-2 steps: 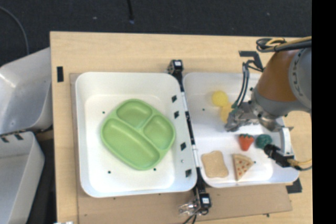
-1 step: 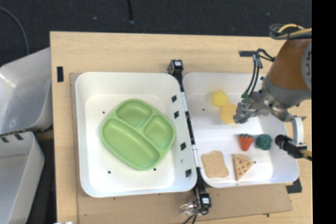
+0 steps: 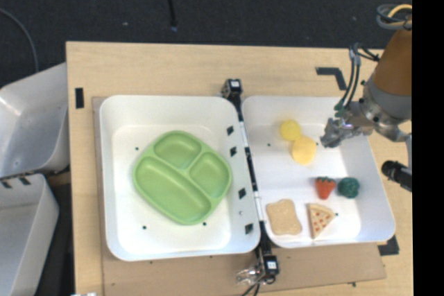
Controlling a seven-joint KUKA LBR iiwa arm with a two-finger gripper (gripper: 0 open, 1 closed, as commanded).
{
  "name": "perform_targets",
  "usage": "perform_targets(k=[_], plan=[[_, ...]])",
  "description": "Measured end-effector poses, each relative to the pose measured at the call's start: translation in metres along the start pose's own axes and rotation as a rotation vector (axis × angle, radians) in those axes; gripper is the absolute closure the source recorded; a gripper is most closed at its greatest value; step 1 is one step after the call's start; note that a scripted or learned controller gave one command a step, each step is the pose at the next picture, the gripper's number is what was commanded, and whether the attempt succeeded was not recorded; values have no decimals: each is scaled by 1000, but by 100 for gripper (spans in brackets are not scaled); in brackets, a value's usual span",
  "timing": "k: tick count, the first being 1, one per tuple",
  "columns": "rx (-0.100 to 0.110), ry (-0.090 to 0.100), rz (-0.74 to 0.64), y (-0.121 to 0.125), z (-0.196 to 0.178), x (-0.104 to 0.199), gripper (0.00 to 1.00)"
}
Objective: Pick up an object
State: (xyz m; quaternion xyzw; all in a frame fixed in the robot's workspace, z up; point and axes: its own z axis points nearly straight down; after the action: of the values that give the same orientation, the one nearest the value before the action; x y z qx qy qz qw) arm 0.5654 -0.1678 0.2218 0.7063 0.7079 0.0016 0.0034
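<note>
- Camera view: two shallow white bins sit side by side on a light wooden bench (image 3: pixel 173 69), the left bin (image 3: pixel 111 218) in the middle-left of the frame and the right bin (image 3: pixel 368 218) toward the right.
- The left bin holds one green divided plate (image 3: pixel 182 177) with three compartments, lying flat at the bin's centre.
- The right bin holds six small play-food pieces. Two are yellow and rounded: one yellow piece (image 3: pixel 291 129) in the upper part of the bin, and a second, paler yellow piece (image 3: pixel 304 150) just below and right of it, the two touching or nearly so.
- Lower down lie one red strawberry (image 3: pixel 325 187) with a green top and, just beside it on the right, one dark green lump (image 3: pixel 348 186).
- Along the bin's bottom edge lie one tan slice of bread (image 3: pixel 283 217) and one triangular pizza slice (image 3: pixel 320 220), near each other but apart.
- The gripper (image 3: pixel 333 133) hangs over the upper right part of the right bin, just right of the paler yellow piece; whether its jaws are spread or pressed together cannot be told, and nothing is seen between them.
</note>
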Motion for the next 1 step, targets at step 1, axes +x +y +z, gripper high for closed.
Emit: perform_targets(k=[1], plan=[[0, 0, -1, 2, -47, -2, 100]])
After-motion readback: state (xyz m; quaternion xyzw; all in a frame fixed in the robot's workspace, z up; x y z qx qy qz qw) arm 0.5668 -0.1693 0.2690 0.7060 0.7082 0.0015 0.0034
